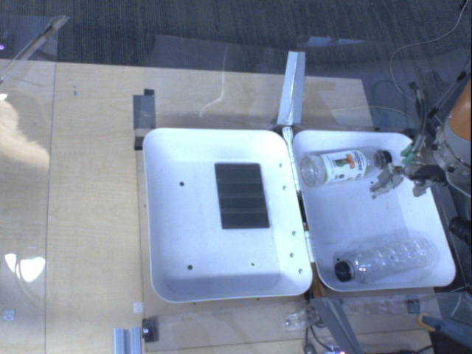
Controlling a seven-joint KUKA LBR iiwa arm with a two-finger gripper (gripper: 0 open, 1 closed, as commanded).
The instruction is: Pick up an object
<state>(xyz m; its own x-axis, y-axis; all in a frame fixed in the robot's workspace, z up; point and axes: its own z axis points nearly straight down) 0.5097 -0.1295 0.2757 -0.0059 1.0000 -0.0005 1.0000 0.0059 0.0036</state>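
Observation:
In the right bin [424,220], a clear bottle with a green and orange label [341,166] lies on its side near the far edge, its dark cap pointing right. A second clear bottle with a black cap [383,259] lies along the near edge. My gripper [402,184] hangs over the right bin's far right part, just right of the labelled bottle's cap. Its fingers [382,184] are spread open with nothing between them. A flat dark rectangular pad [242,195] lies in the middle of the left bin [169,220].
A grey upright bar [292,87] stands behind the seam between the bins. The arm's orange band [461,116] enters from the right edge. Cables hang at the far right. Wooden bench surface surrounds the bins.

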